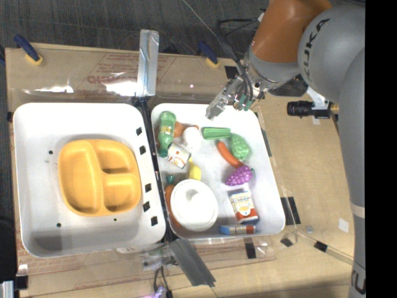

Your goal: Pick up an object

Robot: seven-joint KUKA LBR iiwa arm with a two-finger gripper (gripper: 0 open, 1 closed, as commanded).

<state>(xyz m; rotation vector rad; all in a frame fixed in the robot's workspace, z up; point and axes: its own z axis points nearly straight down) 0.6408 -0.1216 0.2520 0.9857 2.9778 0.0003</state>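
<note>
Arm position: we find the gripper (217, 108) hanging over the far rim of the right bin (268, 166), reaching in from the right, above the toys and apart from them.

Tool state: we cannot tell whether it is spread or pressed together; nothing shows in its hold.

Task's thing: any object in the right bin qualifies. Nearest the tool lie the green pepper (216, 131) and the green bottle (165, 131), just below it along the far wall.

Other candidates: an orange carrot (227, 154) touching a leafy green vegetable (240, 146), purple grapes (239, 176), a small carton (242, 205), a white bowl (193, 203) in the near corner, a marker (237, 230) along the near wall.

Placement, our judgement: the toys are crowded, several touching, which leaves little room for fingers; the pepper lies fairly free and suits a first try.

Left bin (25, 166): it holds a yellow divided tray (99, 176), lying flat in the middle.

Bench fixings: blue clamps (28, 48) pin the cardboard base at the far edge, presumably to keep the bins from sliding.

Writing: "KUKA" reads on the grey arm (329, 42). The carton's label is too small to read.
</note>
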